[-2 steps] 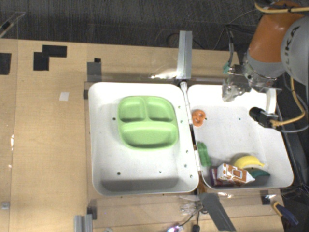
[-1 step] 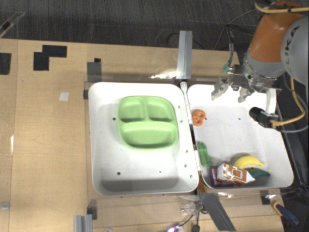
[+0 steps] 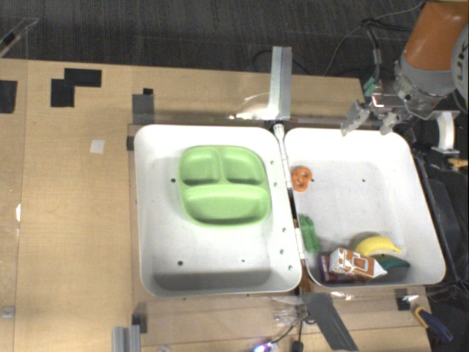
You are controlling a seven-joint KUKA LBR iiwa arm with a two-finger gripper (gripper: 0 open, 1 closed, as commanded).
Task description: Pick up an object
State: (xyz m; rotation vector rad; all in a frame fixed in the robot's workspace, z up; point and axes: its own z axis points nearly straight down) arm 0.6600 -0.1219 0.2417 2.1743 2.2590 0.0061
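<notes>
My gripper (image 3: 370, 120) hangs above the far edge of the right bin (image 3: 366, 160), fingers spread apart and nothing between them. Its orange-banded wrist sits at the upper right. In the right bin, a small orange object (image 3: 300, 177) lies against the left wall. A green item (image 3: 308, 233) lies further down that wall. At the bin's near side, a yellow banana (image 3: 377, 246) rests beside a brown and white carton (image 3: 353, 265), with a dark green object (image 3: 397, 265) to their right. All these lie well below the gripper in the view.
The left bin (image 3: 157, 196) holds a green divided plate (image 3: 223, 183). A metal post (image 3: 281, 79) stands at the back between the bins. Cables run along the right side by the arm.
</notes>
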